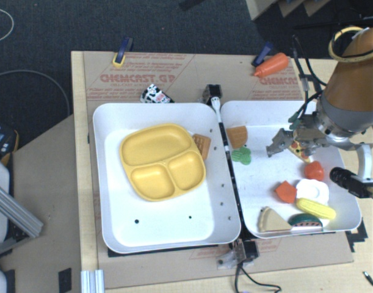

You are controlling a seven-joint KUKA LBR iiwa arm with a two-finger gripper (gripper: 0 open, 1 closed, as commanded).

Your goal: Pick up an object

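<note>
1. We see the gripper (288, 144) hanging over the right bin (259, 182), fingers spread, holding nothing.
2. The nearest target, a red piece (314, 171), lies at the gripper's 4 o'clock.
3. We judge it light, rigid, smooth plastic; we would pinch its sides.
4. It looks roundish; we cannot tell its long axis.

Dark grey carpet (64, 17) fills the upper frame around the pale wooden counter (186, 72). An aluminium rail (15, 209) lies at lower left. Clamps grip the counter's far edge.
</note>
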